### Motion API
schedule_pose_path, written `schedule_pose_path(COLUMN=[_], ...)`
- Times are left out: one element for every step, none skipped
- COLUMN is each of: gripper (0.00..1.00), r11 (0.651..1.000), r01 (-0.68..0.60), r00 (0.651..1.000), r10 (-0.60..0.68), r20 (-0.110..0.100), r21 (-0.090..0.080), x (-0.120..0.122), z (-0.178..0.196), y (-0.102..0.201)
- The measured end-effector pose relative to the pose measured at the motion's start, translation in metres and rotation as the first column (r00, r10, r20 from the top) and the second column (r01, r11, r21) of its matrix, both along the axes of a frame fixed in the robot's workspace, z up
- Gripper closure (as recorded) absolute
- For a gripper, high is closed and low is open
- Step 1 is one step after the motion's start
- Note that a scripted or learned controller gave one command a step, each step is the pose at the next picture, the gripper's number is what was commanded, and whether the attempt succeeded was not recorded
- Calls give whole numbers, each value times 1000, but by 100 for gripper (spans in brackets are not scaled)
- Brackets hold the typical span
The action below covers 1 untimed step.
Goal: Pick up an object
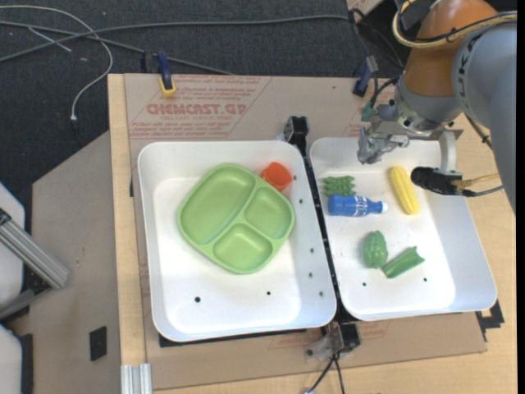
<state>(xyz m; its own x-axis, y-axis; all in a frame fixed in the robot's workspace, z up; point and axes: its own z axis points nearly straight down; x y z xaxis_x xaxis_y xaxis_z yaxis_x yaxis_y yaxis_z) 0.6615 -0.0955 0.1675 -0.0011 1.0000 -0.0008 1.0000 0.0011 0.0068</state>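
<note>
Red print on the cardboard sheet under the bins reads "CHEMCAST GP", partly cut off by the left bin; the smaller lines beneath it are too fine to read. The blue bottle carries a label, but its words are too small to make out.

In the right bin lie a yellow corn cob, the blue bottle on its side with its white cap pointing toward the corn, a small leafy green piece just above the bottle, a knobbly green vegetable and a smooth green pod touching it. The left bin holds a light green divided plate with a small orange cup at its upper right edge.

The gripper hangs over the right bin's far edge. Nothing sits between its fingers, and from here I cannot tell how far apart they stand. The corn lies just to its right and nearer me; the leafy piece and bottle lie below it, apart from it.
</note>
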Motion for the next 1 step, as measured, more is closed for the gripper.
schedule_pose_path(gripper=[100], r11=[1000], r01=[0], r00=[1000], r10=[0], r20=[3], r21=[-1], x=[4], z=[66], y=[-1])
